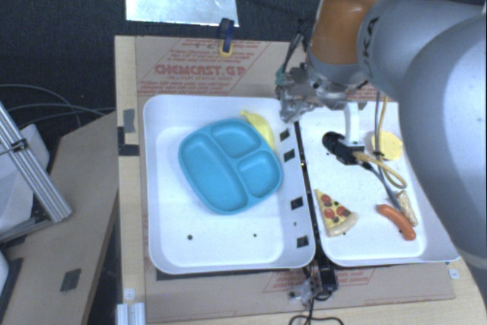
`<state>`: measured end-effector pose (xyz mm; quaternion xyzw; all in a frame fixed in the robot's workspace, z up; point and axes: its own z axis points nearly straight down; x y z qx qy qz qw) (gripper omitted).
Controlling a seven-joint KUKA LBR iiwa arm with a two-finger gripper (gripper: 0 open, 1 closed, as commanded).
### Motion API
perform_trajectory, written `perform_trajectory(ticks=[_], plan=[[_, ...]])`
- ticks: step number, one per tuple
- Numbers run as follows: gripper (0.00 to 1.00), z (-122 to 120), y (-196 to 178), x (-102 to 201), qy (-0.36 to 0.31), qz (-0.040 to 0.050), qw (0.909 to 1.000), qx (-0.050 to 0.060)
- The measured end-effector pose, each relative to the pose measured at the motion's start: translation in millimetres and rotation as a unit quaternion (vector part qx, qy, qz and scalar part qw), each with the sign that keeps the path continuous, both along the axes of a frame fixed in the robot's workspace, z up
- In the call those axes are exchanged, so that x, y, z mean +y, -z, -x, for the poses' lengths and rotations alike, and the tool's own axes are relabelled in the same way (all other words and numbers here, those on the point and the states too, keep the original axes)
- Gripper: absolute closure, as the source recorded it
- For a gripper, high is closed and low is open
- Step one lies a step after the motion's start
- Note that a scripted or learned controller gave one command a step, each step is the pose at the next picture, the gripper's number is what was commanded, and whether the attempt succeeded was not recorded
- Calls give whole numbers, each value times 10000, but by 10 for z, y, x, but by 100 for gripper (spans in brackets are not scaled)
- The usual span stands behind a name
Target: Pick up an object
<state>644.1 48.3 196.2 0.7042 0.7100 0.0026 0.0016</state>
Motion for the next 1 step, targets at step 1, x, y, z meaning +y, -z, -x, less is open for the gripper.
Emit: perform_trajectory(ticks=[1], plan=[[0, 2, 6, -2, -3, 4, 10000, 6]])
